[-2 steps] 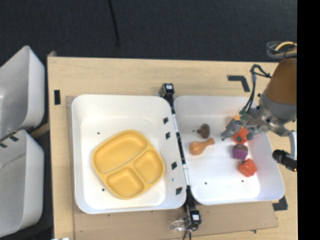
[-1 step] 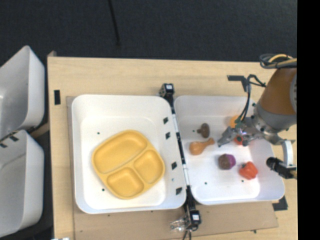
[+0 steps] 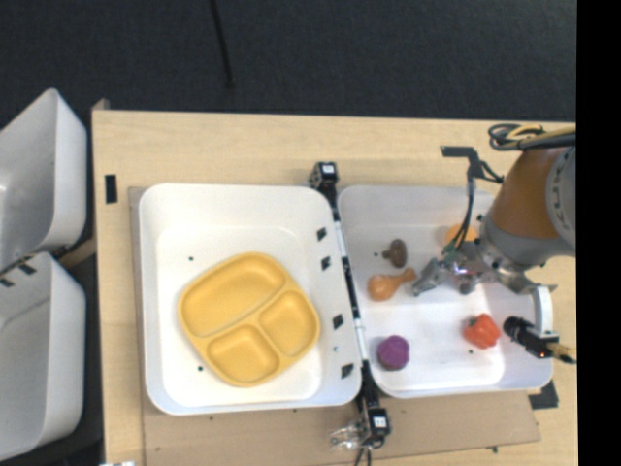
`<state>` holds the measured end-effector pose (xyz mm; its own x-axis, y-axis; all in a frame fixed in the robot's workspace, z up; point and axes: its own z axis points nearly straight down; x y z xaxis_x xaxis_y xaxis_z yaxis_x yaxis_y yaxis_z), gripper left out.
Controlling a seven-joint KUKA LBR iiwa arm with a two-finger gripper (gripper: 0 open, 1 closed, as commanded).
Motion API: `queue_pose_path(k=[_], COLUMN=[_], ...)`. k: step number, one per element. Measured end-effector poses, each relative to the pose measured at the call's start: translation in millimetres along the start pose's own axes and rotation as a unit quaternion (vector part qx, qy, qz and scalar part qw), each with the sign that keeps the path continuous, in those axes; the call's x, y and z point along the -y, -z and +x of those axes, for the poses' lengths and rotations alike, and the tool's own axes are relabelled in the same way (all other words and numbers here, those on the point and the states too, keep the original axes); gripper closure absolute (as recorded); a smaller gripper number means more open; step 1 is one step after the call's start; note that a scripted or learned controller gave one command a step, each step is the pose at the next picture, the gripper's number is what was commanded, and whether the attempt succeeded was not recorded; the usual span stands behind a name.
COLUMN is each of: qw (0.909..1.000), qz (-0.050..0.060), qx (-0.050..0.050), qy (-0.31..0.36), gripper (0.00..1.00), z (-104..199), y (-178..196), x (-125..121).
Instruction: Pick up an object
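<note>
You have five small objects in the right bin (image 3: 427, 382): one tan pear-shaped piece (image 3: 385, 284) near its left wall, one brown lump (image 3: 395, 251) just above that, one purple ball (image 3: 393, 351) toward the near-left corner, one red-orange piece (image 3: 481, 331) toward the near-right corner, and one orange bit (image 3: 458, 233) partly hidden by the arm. Your gripper (image 3: 432, 278) sits low just right of the tan piece; whether it is closed or apart, you cannot tell. The left bin (image 3: 155, 260) carries one yellow three-compartment tray (image 3: 248, 317). Both bins rest on the tabletop (image 3: 243, 149).
</note>
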<state>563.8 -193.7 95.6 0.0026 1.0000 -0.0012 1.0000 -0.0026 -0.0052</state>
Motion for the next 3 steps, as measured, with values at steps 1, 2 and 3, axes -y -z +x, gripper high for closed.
queue_pose_path(k=[1, 2, 3], qw=[1.0000, 1.0000, 1.0000], qz=[0.000, -0.003, -0.003], qx=[-0.001, 0.000, 0.000], qy=[-0.002, -0.002, 0.003], gripper=[1.00, 1.00, 1.00], z=[-1, -11, -13], y=[9, 56, 98], x=[-1, -7, -15])
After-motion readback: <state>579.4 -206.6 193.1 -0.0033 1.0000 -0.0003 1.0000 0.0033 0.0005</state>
